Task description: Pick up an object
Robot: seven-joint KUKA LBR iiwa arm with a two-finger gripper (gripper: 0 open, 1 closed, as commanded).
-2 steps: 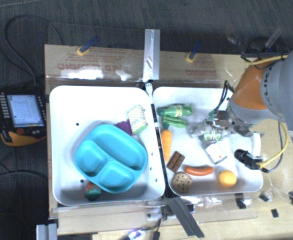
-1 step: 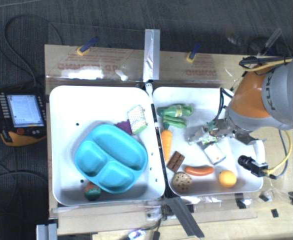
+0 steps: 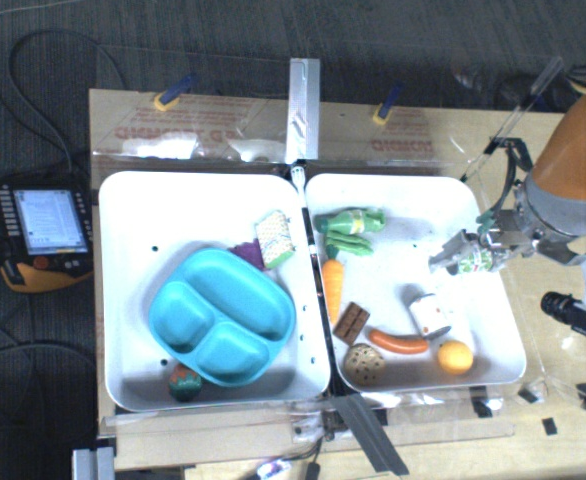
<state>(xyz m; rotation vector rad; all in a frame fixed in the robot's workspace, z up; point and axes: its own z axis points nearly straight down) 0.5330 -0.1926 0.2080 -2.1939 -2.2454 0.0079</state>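
My gripper (image 3: 451, 259) hangs over the right side of the right bin (image 3: 413, 193), above bare white floor, with a small green and white piece close behind its tip. Below it lie a white cup with red marks (image 3: 431, 316), an orange ball (image 3: 455, 356) and a red sausage (image 3: 398, 344). Along the bin's left side are a green vegetable (image 3: 351, 223), a carrot (image 3: 332, 283), a brown bar (image 3: 351, 321) and a round cookie (image 3: 364, 365). The gripper touches none of these.
The left bin (image 3: 123, 268) holds a blue divided plate (image 3: 223, 313), a speckled packet (image 3: 274, 238), a purple item (image 3: 248, 256) and a small green and red toy (image 3: 183, 381). A handheld screen (image 3: 38, 228) lies left of the bench. A metal post (image 3: 303, 108) stands behind the bins.
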